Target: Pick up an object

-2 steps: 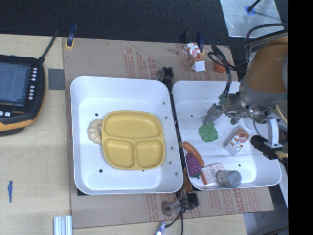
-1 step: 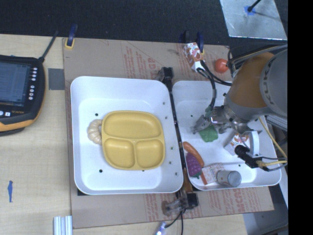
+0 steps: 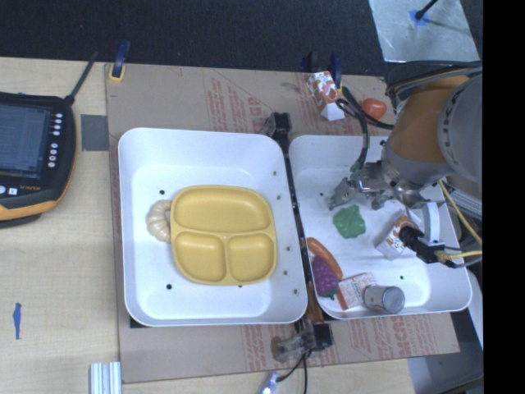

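I judge this the approach step, nothing lifted yet. My claw hangs low in the right bin; whether it is spread or pressed together I cannot tell. The green object lies on the bin floor just at its six o'clock. Next I would want the claw centred over that piece, then lowered.

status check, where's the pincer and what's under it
Pincer low in right bin, nothing seen held. Green object just below it. Small carton and can nearby.
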`<move>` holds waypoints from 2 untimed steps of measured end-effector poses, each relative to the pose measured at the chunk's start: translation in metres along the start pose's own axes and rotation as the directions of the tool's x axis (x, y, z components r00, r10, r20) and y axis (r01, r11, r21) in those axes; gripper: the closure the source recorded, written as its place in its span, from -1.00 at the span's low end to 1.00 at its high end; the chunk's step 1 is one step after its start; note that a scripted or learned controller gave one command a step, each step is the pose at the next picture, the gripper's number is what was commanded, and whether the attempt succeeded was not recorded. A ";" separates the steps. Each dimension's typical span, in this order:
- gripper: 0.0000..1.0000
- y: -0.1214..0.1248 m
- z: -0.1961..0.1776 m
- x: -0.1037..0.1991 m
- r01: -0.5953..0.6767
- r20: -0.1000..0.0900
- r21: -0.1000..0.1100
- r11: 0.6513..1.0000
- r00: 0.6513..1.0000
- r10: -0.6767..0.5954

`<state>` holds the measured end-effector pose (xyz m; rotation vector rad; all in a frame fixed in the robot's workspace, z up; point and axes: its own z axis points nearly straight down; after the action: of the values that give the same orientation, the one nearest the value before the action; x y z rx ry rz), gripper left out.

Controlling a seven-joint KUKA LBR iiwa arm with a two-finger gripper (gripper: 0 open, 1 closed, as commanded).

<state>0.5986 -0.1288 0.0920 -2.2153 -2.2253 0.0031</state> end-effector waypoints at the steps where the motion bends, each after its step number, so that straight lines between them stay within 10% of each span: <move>1: -1.00 -0.020 0.001 0.008 -0.001 0.000 0.003 1.000 1.000 0.001; 2: -1.00 0.009 0.000 -0.013 -0.002 0.000 0.000 1.000 1.000 0.002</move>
<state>0.6072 -0.1421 0.0921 -2.2178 -2.2228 0.0029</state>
